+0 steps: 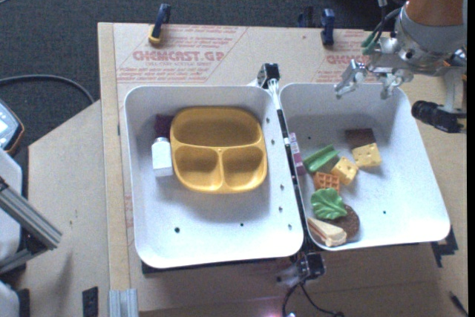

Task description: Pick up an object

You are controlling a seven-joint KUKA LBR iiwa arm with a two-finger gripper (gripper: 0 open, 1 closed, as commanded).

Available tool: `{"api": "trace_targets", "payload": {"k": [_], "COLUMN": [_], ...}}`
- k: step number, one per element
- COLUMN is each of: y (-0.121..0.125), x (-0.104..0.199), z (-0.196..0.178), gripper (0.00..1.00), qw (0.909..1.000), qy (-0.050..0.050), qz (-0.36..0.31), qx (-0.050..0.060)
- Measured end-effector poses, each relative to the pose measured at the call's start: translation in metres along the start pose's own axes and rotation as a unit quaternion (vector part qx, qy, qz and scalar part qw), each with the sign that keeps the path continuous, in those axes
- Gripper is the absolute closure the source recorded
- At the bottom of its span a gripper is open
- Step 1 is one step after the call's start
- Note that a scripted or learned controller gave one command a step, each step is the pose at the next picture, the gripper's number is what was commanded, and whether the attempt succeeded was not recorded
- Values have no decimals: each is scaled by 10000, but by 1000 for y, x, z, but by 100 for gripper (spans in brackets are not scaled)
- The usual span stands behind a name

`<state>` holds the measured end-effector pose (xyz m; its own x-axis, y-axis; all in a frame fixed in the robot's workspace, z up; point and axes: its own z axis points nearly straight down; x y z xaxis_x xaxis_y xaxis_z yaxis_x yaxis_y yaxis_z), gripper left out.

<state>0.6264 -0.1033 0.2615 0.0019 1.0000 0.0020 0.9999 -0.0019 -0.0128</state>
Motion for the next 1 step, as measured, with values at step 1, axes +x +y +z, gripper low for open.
{"api": "trace_targets", "payload": {"k": [1], "y": [2], "x": [0], "z": [-7], "gripper": [0], "qw": [10000], "qy": [-8], "qz": [-11], "qx": [-60]}}
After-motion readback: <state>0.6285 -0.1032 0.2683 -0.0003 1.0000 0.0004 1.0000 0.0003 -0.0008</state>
